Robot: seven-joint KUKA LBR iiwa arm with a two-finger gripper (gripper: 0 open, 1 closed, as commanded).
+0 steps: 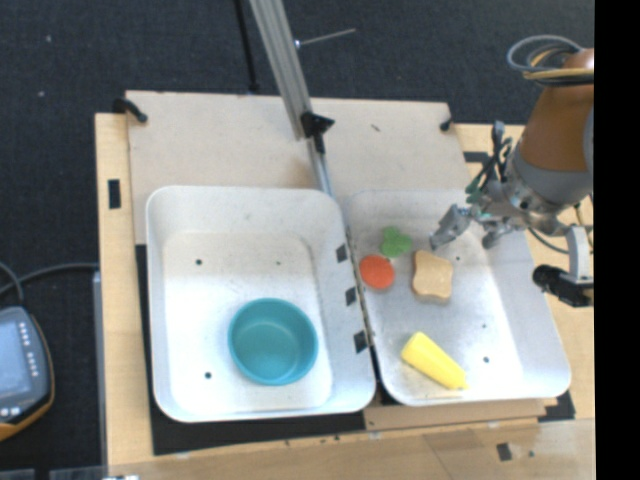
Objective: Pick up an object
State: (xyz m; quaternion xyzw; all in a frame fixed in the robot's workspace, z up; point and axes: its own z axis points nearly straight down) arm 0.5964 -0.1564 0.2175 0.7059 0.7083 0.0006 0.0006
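Yellow piece (433,359) is lying nearest, at the right bin's (520,353) front. Gripper (468,230) is hovering over that bin's back, fingers spread, nothing sitting between them. Tan block (432,275) is resting just beside and below the fingertips, untouched. Green item (396,242) and orange-red item (377,271) are sitting near the divider. Teal bowl (273,341) is occupying the left bin (180,268).
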